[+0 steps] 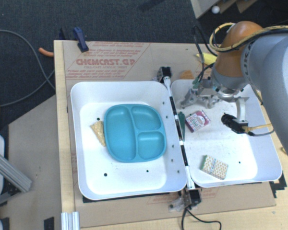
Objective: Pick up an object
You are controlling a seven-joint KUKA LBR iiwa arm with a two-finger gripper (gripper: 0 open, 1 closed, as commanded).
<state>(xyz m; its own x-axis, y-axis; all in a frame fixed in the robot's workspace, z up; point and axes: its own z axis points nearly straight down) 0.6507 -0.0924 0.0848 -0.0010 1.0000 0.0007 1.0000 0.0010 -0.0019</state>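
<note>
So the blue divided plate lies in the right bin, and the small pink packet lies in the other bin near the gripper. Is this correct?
Not quite. The blue divided plate lies in the left bin, not the right one. The small pink packet does lie in the other bin, the right bin, near the gripper. The camera view shows this.

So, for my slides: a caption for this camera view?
End effector above right bin near pink packet; teal plate in left bin.
</note>
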